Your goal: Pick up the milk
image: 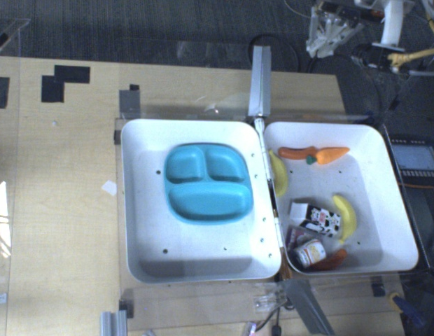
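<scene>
The milk (316, 220) is a small white carton with black cow patches, lying on its side in the lower middle of the right bin (392, 180). My gripper (325, 39) hangs high at the top of the view, above the bench's far edge and well beyond the bin. Nothing shows between its pale fingers (332, 36), which point downward.
In the right bin lie a carrot (315, 155), a banana (345, 216) next to the milk, another banana (278, 173) by the left wall, and a small jar (312, 252) with a red item (334, 259) at the front. The left bin (143, 187) holds a blue divided plate (207, 182).
</scene>
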You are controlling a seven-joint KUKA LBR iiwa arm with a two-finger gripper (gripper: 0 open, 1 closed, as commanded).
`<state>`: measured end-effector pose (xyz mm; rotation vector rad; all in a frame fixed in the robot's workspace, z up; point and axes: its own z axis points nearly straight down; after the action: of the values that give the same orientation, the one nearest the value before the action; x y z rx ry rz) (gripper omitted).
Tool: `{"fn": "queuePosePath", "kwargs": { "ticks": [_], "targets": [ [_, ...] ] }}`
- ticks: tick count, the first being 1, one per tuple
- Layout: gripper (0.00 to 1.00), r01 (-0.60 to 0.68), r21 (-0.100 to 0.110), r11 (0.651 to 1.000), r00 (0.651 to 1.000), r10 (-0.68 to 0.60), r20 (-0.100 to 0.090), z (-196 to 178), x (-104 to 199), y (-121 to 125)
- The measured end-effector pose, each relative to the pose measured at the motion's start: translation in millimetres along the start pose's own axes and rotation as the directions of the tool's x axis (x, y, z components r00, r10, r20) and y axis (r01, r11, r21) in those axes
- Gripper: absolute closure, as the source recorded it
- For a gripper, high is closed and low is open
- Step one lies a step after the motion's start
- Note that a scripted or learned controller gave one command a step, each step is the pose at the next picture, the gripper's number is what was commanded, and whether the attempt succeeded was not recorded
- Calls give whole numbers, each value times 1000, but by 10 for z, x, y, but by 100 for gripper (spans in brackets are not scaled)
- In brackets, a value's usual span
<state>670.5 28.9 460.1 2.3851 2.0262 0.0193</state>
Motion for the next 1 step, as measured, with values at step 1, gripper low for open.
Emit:
{"fn": "queuePosePath", "kwargs": {
  "ticks": [1],
  "targets": [
    [100,8,-6,1000,1000,-8,-1,-120,24,5]
  ]
}}
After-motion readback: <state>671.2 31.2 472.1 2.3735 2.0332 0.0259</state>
